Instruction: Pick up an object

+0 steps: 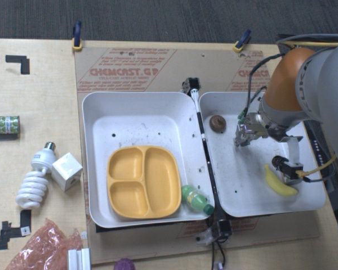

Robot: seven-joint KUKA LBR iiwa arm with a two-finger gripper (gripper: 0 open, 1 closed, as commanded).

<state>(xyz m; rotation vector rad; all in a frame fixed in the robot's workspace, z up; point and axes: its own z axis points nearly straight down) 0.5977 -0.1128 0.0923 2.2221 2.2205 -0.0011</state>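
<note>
Glossy plastic tray point(145, 181), matt wood bench point(39, 83)

- Beyond my bench lies a dark grey ribbed carpet floor point(158, 7), across the top.
- My pale wooden bench top point(31, 66) spreads left, with black tape marks point(19, 63) stuck on it.
- A brown cardboard sheet printed with red lettering point(129, 66) lies on the bench, held at its far edge by two blue-and-yellow clamps point(76, 36).
- Light falls evenly, casting soft shadows.
</note>
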